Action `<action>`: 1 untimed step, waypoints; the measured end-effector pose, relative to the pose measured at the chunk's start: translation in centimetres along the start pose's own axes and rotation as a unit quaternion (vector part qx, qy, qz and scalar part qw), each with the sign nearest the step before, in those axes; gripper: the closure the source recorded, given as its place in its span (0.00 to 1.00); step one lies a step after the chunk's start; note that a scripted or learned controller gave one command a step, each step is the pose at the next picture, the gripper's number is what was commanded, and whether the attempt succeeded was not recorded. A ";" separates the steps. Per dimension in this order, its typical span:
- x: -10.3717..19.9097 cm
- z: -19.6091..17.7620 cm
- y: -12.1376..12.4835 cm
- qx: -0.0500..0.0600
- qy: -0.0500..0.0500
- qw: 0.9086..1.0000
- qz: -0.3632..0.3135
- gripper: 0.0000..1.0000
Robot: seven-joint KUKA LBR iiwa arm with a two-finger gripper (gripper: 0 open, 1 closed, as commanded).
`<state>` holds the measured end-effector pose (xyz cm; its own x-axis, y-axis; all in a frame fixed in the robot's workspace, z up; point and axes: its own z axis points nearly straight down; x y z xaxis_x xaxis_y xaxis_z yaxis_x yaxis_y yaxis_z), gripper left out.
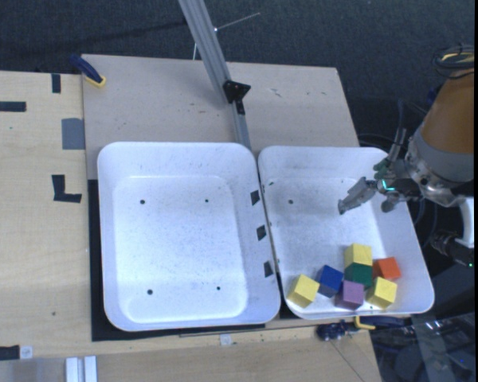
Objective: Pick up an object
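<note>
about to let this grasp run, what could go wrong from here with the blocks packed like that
1. The blocks sit bunched in the right bin's near corner, several touching, so the fingers may jam on a neighbour or shove the pile rather than close on one.
2. The orange block and the yellow one beside it lie near the bin wall, which could foul a finger.
3. The gripper hangs well off the cluster.

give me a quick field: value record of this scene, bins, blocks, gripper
left bin: white, shallow
right bin: white, blocks clustered in its near right corner
blocks: yellow, blue, purple, green, yellow, orange, yellow
gripper: above the right bin, apart from the blocks, holding nothing
</note>
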<state>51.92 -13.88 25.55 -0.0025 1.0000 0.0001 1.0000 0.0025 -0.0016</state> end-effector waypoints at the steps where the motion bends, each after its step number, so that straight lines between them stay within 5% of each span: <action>1: 0.0 4.4 0.3 0.002 0.000 1.000 0.001 0.00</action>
<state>52.20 -13.90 21.14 -0.0010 1.0000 0.0001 1.0000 0.0010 -0.0058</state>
